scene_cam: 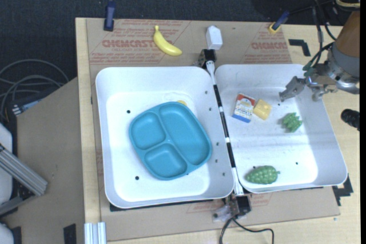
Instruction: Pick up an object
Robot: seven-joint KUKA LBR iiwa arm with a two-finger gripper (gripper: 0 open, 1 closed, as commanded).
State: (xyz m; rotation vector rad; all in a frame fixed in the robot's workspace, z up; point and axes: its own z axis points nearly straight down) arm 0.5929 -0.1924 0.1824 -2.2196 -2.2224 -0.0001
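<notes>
The right bin [320,171] holds a small red, white and blue carton [243,107] with a yellow block [262,110] touching its right side. It also holds a small green leafy piece [291,122] and a bunch of green grapes [262,175] near the front wall. My gripper [303,91] hangs over the back right part of this bin, above and behind the leafy piece. Its fingers [289,91] are spread open with nothing between them.
In the left bin [114,94] lies a blue divided plate [168,140], with a bit of something yellow just behind it. A yellow banana [166,43] rests on the bench behind that bin. Cables and the arm's base crowd the right edge.
</notes>
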